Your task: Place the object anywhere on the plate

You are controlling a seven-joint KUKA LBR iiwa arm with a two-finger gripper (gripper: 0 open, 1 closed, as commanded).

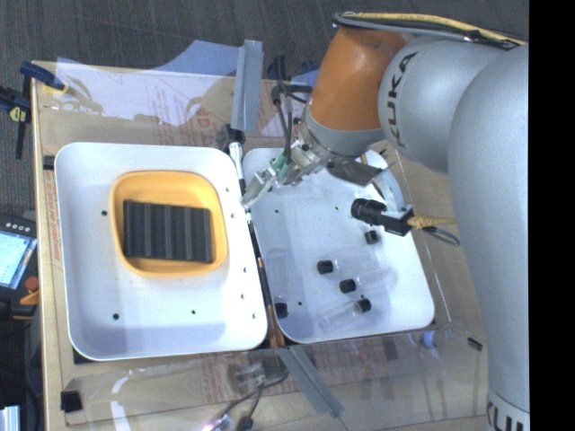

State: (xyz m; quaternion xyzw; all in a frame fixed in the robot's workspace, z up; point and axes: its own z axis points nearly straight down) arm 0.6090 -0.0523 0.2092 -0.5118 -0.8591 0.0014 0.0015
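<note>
A yellow plate (167,189) with a dark ribbed centre lies in the left white bin (90,312). Several small black pieces lie in the right white bin (409,308): one (325,266) near the middle, one (348,285) just below it, one (363,304) nearer the front, one (372,236) to the right, and one (281,310) at the front left corner. My gripper (266,180) hangs over the right bin's back left corner, close to the wall between the bins, apart from all the black pieces. Nothing shows held in it.
The big grey arm with its orange band (359,70) covers the right bin's back right part. Clear plastic pieces (340,314) lie faintly near that bin's front. A metal bar (245,83) stands behind the bins. A small screen (13,257) sits at the far left.
</note>
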